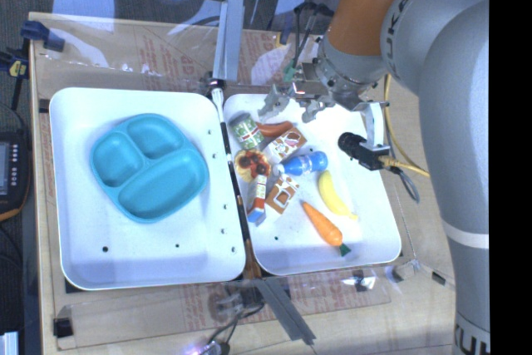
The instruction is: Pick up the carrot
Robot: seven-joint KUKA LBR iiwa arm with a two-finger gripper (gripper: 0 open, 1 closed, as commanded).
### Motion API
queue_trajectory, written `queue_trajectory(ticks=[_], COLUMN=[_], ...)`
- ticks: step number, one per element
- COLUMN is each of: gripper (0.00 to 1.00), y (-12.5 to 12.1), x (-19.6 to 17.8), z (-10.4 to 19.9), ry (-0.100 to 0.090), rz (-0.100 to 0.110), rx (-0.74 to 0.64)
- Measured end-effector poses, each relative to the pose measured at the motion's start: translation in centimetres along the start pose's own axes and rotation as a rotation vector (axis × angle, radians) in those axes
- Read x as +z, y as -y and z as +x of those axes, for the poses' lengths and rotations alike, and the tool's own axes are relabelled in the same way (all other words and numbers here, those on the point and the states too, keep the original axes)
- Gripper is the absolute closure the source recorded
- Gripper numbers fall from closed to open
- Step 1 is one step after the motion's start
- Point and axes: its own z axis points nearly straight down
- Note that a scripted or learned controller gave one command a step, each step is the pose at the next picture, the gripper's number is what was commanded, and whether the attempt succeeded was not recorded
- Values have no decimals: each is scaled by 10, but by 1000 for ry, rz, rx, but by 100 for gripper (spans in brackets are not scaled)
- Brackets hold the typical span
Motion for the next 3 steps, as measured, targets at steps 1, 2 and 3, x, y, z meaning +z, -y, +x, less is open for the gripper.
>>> queue_trajectory(ticks=[1,2,3], gripper=[0,0,0], y=[40,92,148], x=[40,106,142], z=[-54,-92,-98], ry=[0,0,-1], rz=[-2,-3,-4], rx=[-342,-182,-417])
